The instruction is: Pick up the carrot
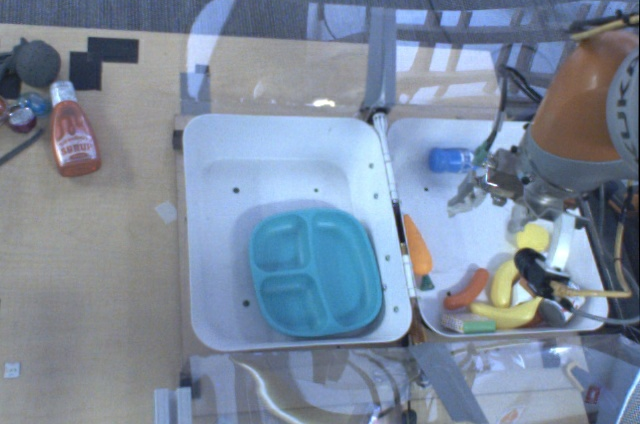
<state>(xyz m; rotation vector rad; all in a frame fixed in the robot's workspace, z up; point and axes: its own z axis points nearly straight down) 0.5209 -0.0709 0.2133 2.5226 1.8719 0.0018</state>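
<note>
The carrot (417,249), orange with a dark green stub at its near end, lies in the right bin (440,137) against the wall shared with the left bin. My gripper (478,193) hangs over the middle of the right bin, to the right of the carrot and a little behind it, apart from it. It is open with nothing between its fingers. A blue can (450,159) lies on its side just behind the gripper.
At the right bin's front right corner lie a red-orange sausage-like piece (466,289), two yellow bananas (505,312) and a yellow lump (533,237). A teal divided plate (315,270) sits in the left bin (215,212). A ketchup bottle (74,137) lies on the bench at far left.
</note>
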